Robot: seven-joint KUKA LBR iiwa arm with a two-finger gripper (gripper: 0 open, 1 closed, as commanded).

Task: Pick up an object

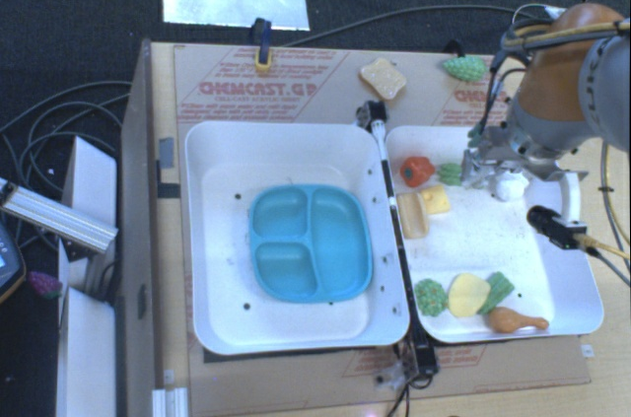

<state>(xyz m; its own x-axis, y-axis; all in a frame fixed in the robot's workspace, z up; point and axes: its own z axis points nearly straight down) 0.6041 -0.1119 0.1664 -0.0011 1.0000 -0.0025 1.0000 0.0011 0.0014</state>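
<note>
Arm reaches in from the right with the gripper low over the far part of the right bin, just beside a small green piece and a white piece; cannot tell how the jaws stand, nor whether anything is between them. Right bin also holds a red tomato-like piece, a yellow block and tan piece near the divider, and along the near wall a green floret, yellow slice, green wedge and drumstick. Left bin carries a blue divided tray; on the worktop beyond the bins lie a bread slice and a green item.
</note>
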